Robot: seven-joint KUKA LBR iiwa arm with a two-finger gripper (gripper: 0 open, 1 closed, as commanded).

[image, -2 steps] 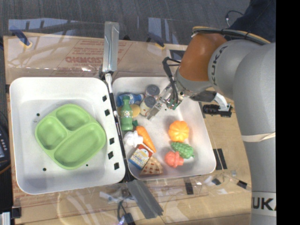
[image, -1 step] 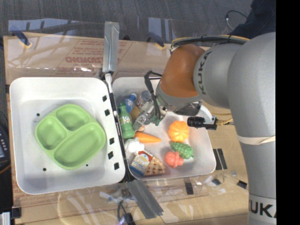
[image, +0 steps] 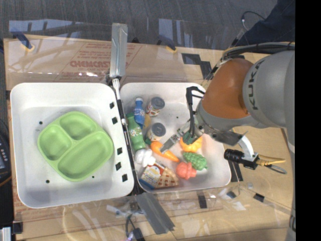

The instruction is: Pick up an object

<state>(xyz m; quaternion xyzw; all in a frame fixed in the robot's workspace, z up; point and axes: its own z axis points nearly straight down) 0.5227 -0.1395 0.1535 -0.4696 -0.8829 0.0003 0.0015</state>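
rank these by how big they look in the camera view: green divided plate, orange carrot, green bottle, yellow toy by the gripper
1. green divided plate, by far the largest
2. green bottle
3. orange carrot and yellow toy: they look about alike, and the gripper covers part of the yellow toy, so I won't rank them.

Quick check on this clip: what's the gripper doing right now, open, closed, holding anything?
Gripper: down in the right bin, right at the yellow toy; open or closed cannot be told, and no object is visibly held.
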